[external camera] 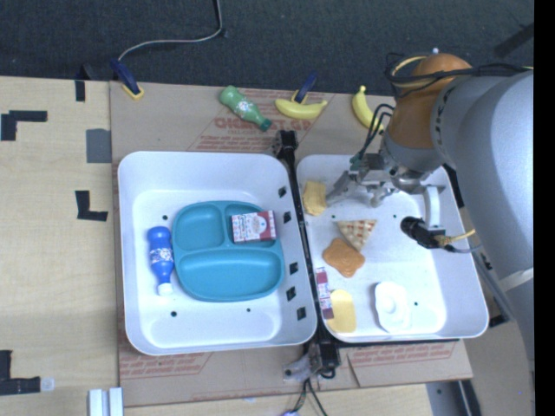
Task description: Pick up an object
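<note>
My gripper point(357, 192) hangs over the back of the right bin point(460, 295), below the orange wrist band. Its two grey fingers point(340, 186) are spread apart with nothing between them, so it is open. A pale yellow piece point(314, 198) lies just left of the left fingertip. A triangular waffle-like slice point(356, 230) sits a little in front of the gripper, with an orange-brown piece point(343, 257) in front of that. Nearer the front lie a yellow piece point(343, 310) and a white object point(390, 304).
The left bin point(139, 189) holds a blue divided tray point(227, 258), a red-and-white carton point(252, 226) and a blue bottle point(159, 258). A small carton point(323, 289) lies by the divider. Behind the bins lie a green bottle point(244, 107) and two bananas point(301, 107).
</note>
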### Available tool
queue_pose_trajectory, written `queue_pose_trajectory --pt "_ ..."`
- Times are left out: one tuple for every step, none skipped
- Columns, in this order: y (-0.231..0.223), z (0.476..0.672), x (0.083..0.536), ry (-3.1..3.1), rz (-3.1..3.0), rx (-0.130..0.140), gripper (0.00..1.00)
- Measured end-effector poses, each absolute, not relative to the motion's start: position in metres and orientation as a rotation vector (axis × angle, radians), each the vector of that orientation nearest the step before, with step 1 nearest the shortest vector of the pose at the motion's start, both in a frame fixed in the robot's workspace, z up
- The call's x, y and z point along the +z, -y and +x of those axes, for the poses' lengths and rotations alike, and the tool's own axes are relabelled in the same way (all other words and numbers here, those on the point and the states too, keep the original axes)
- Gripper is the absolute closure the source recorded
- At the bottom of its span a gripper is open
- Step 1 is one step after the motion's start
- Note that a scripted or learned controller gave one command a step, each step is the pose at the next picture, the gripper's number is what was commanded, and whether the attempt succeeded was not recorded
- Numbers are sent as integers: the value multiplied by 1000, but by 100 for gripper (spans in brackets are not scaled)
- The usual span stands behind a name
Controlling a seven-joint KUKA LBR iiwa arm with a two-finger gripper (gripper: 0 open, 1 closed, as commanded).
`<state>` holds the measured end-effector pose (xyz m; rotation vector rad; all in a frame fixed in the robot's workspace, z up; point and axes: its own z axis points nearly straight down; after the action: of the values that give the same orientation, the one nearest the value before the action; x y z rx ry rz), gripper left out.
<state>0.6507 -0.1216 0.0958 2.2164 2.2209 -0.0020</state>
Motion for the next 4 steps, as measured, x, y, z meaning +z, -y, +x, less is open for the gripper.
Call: queue_pose_trajectory --pt "110 601 86 -2219 2220 1 0" --pt "100 568 87 -2217 2218 3 0" --pt "101 556 87 -2218 2215 6 0" --pt "97 622 86 -2220 2216 3 0"
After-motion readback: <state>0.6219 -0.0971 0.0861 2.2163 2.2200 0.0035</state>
